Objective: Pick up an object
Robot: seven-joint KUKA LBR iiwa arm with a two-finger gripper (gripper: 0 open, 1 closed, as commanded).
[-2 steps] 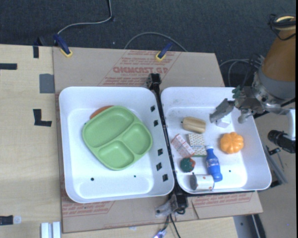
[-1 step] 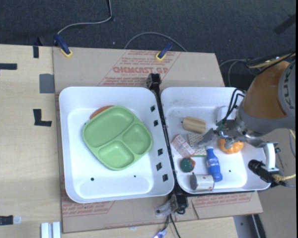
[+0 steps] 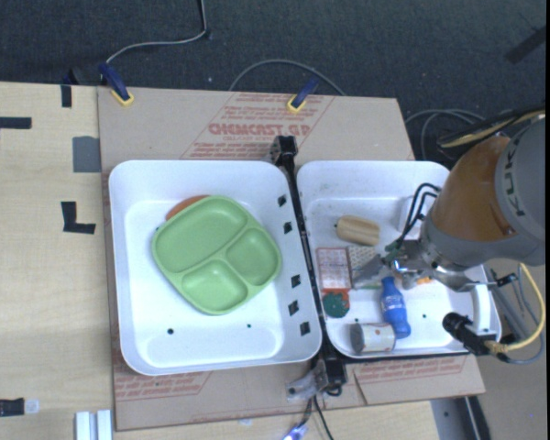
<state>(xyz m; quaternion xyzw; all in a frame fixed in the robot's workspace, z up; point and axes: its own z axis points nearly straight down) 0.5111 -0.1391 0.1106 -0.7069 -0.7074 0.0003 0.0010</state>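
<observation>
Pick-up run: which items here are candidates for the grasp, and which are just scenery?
Candidates, right bin: blue bottle, wooden cylinder, grey can, patterned card, green-red piece, under the gripper.

Left bin: green divided plate.

Scenery: yellow clamps, cables.

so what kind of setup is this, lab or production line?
Most likely a lab test bench for robot grasping: two white bins clamped on a cardboard sheet, loose cables trailing across the floor, and an arm over mixed small household items such as a green divided plate.
</observation>
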